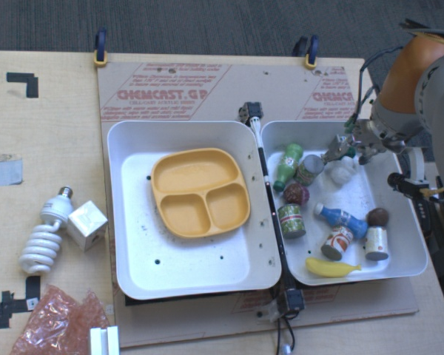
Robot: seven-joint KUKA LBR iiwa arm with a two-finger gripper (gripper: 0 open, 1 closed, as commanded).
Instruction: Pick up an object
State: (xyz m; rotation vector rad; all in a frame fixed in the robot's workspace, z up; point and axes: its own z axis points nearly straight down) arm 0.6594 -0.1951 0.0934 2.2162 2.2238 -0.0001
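Now the two-finger gripper hovers low over a pale rounded object; finger state unclear—should descend straight, centred, avoiding the grey tin.

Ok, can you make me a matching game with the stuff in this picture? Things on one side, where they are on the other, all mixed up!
Things:
1. yellow tray
2. banana
3. light bulb
4. green bottle

Places:
A. front edge of the right bin
B. on the bench, left of both bins
C. in the left bin
D. back left part of the right bin

Pairs: 1-C, 2-A, 3-B, 4-D
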